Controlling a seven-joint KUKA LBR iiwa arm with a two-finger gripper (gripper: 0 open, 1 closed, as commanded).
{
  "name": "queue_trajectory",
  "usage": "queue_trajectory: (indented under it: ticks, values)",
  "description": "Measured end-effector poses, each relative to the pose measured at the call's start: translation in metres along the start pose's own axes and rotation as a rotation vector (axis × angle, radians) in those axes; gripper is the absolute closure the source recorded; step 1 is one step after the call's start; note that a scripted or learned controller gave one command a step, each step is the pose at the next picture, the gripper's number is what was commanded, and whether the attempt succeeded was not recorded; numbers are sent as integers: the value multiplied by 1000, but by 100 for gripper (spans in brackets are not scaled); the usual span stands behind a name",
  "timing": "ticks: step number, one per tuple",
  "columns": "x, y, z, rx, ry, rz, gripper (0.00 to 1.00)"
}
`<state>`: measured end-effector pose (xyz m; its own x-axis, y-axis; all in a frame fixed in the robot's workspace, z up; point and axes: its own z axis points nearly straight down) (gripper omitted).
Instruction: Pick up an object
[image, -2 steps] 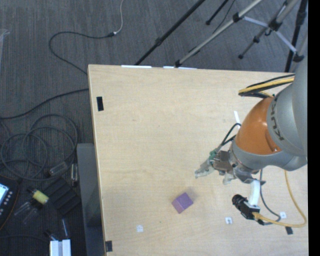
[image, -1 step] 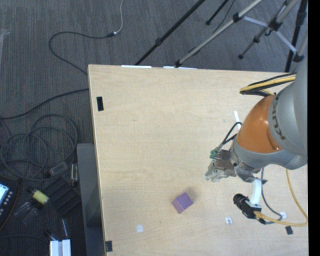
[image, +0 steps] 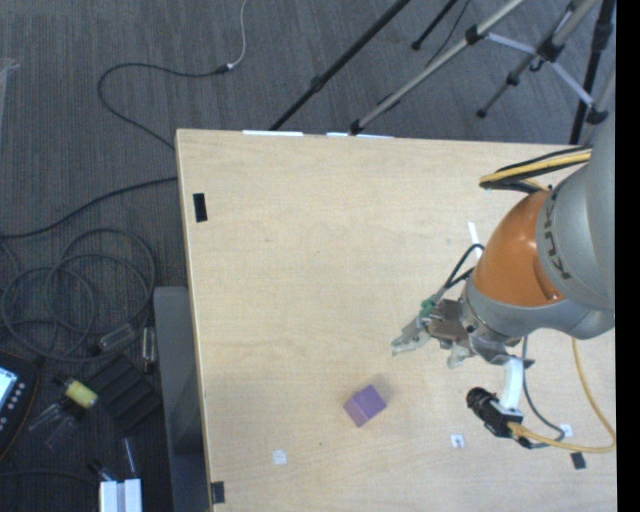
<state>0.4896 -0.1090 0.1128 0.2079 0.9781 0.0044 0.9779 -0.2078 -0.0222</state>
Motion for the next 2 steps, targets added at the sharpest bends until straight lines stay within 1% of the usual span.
queue_trajectory:
  ticks: [1, 2]
  values:
    - [1, -1, -8, 4, 1, -1, 100]
    - [21, -12, -70, -18, -6, -35, 100]
